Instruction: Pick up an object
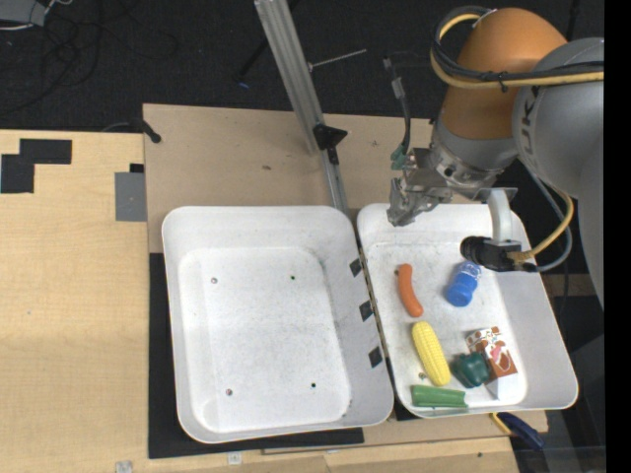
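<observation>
The right bin holds an orange sausage-shaped piece, a blue bottle, a yellow corn cob, a dark green lump, a red and white packet and a green stick. My gripper hangs over the far left corner of that bin, above and behind the orange piece. Nothing shows between its tips.
The left bin lies beside the right one, with black clips along the shared edge. A slanted metal rail rises behind the bins. Cables loop off the wrist at the right.
</observation>
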Tool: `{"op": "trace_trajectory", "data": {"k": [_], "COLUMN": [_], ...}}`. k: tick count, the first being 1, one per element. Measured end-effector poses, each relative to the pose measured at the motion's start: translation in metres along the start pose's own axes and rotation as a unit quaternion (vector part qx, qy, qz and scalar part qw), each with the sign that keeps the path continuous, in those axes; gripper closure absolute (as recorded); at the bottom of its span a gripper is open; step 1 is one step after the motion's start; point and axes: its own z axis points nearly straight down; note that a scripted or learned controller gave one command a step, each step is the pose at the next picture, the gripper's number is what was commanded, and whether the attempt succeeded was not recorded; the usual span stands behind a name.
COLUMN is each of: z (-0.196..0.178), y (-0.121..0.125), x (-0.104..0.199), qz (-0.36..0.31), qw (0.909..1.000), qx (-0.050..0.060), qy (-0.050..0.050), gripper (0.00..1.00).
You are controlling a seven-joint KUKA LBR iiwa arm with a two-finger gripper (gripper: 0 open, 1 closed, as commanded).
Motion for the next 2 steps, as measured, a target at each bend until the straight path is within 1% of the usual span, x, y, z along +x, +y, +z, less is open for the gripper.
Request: {"op": "trace_trajectory", "data": {"k": [1, 2], "z": [-0.003, 0.008], "y": [0.015, 0.011], "x": [0.053, 0.100], "qz": [0.000, 0.000], "qw": [1.0000, 1.0000], "qx": [-0.002, 0.000], "qy": [0.000, 0.000], "gripper": [1.00, 1.00]}}
